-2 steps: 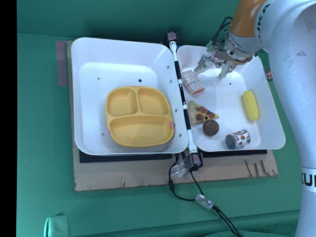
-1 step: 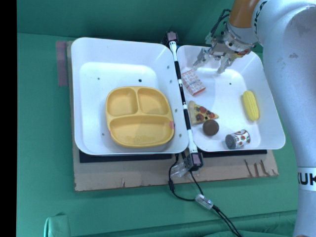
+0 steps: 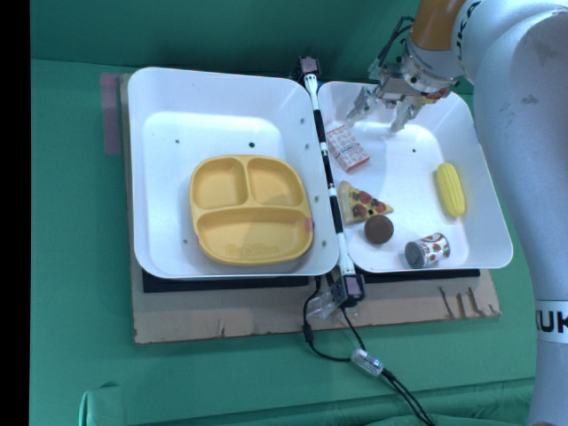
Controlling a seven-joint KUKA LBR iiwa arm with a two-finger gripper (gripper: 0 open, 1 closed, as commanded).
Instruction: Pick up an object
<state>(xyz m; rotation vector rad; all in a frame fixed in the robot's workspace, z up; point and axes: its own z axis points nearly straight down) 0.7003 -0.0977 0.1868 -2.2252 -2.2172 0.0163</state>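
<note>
Holding a yellow tray [image 3: 251,209], the left bin [image 3: 155,105] faces the hand [image 3: 380,115], fingers apart.

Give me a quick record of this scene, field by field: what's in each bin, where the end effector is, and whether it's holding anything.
left bin: yellow divided plate
right bin: red-and-white packet, pizza slice, brown round piece, small can on its side, corn cob
end effector: over the right bin's far end, fingers spread
held object: none between the fingers
nearest item to end effector: red-and-white packet
</note>
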